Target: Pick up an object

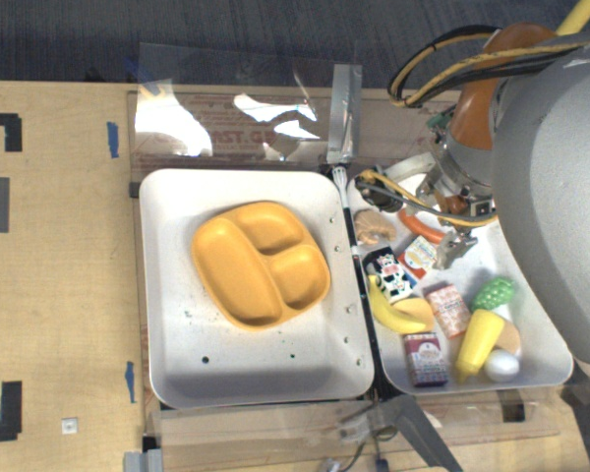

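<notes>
A pale wooden worktop (49,293) carries two shallow white bins side by side. The left bin (167,357) holds a yellow-orange divided tray (261,262), upside down by the look of its three rounded humps, lying roughly in the middle with a few dark specks on the bin floor near it. The right bin (541,357) sits touching the left one along a dark seam. Behind the bins a sheet of clear plastic (226,116) glares with reflected light over a cardboard strip. Black corner marks (5,131) and bits of blue tape (112,138) mark the worktop's left part.
</notes>
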You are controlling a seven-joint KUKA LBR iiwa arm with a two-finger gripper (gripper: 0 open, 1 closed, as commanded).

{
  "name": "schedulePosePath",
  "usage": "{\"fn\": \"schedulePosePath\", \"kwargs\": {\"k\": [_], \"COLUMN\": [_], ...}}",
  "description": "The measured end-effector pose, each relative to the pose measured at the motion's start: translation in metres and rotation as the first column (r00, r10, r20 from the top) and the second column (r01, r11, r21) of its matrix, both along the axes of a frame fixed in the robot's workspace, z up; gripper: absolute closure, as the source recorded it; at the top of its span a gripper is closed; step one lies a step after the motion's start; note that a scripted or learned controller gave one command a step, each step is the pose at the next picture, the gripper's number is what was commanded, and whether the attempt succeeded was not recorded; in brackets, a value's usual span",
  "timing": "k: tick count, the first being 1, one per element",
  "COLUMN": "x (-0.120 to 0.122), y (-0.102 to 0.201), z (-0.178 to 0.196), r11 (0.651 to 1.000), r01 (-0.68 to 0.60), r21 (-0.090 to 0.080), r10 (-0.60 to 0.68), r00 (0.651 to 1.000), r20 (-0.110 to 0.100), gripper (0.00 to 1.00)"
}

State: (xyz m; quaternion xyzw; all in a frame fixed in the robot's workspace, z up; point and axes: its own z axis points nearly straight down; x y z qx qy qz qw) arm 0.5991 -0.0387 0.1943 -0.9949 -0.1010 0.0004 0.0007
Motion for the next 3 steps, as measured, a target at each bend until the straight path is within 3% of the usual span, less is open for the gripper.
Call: {"fn": "schedulePosePath", "kwargs": {"k": [1, 2, 3], "x": [-0.032, -0.120, -0.052], "y": [-0.010, 0.002, 0.045], "z": [-0.011, -0.011, -0.011], "r11": [1.000, 1.000, 1.000], "r01": [0.001, -0.010, -0.002], "r21": [0.000, 0.001, 0.000], "r10": [-0.001, 0.010, 0.002], "r00": [1.000, 1.000, 1.000], "r20": [-0.004, -0.004, -0.001], "gripper": [0.00, 0.00, 0.00]}}
